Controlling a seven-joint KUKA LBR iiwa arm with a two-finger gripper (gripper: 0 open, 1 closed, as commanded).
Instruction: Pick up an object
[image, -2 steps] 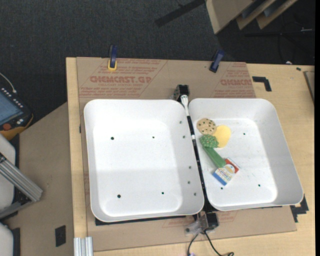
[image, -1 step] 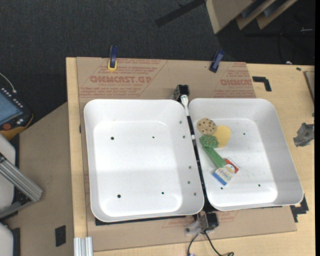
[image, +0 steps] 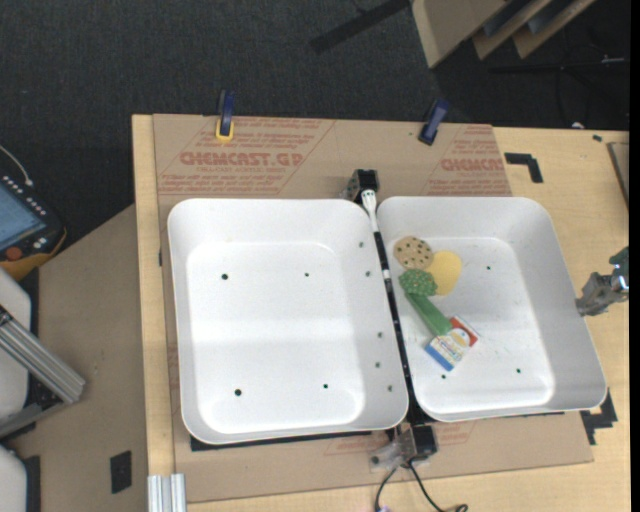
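Approach has barely started, by my reading: the gripper (image: 603, 291) sits at the far right edge of the view, just outside the right rim of the right bin (image: 560, 260), with nothing between it and the objects but bare white floor. Whether its fingers are apart or together I cannot tell, since too little of it shows.

All the candidates lie bunched in the left half of the right bin, close to the divide with the left bin (image: 270, 310). A round tan cookie (image: 411, 250) with dark specks lies farthest from the viewer; just right of it and a little nearer, a yellow lump (image: 446, 268) (lemon-like, rounded). A green piece (image: 424, 297) with a leafy head and a long stalk runs diagonally toward the near right, touching the yellow lump and ending at a small blue, white and red packet (image: 451, 346).

Next, the gripper would need to travel left over the bin and descend on one piece; the packet, at the cluster's near end, looks least crowded.
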